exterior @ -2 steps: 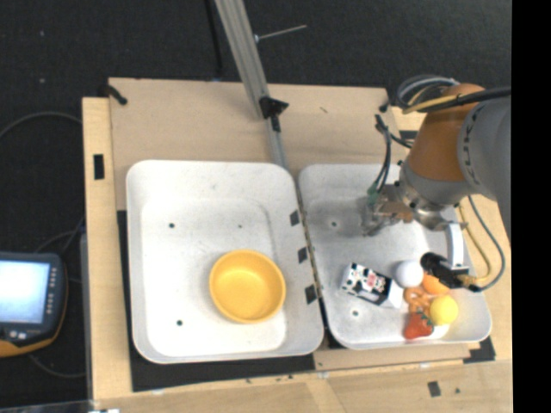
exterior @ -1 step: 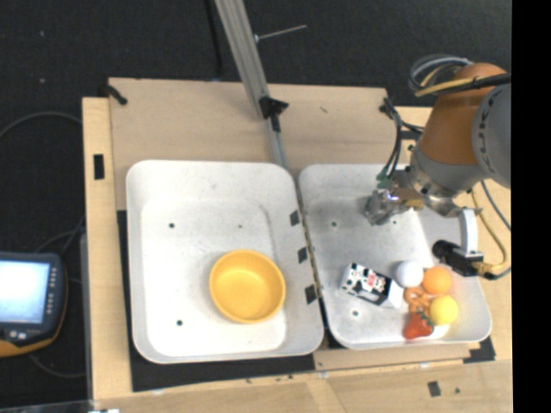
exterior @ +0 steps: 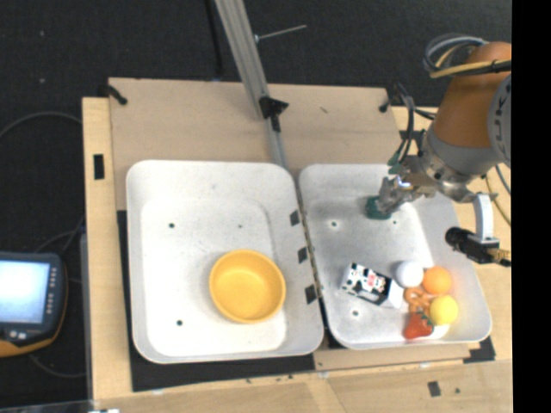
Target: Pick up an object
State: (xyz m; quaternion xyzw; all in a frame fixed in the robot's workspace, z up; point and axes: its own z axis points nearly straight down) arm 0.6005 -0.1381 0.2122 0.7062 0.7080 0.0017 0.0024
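**A:** What do you have along the near edge?

**B:** In the right bin [exterior: 344, 188], packed into its near right corner, I see a red object [exterior: 417, 326], a yellow ball [exterior: 444, 309], an orange ball [exterior: 437, 280] and a white ball [exterior: 409, 274], all touching or nearly so. Just left of them lies a small black-and-white box [exterior: 366, 283]. The left bin [exterior: 172, 188] carries a yellow bowl [exterior: 248, 285] near its near edge.

**A:** And the gripper?

**B:** Farther back, the gripper [exterior: 385, 201] is low over the right bin's far half. A small teal object [exterior: 377, 208] sits right at its tip, well apart from the corner pile. I can't tell whether that piece is clamped or merely touched.
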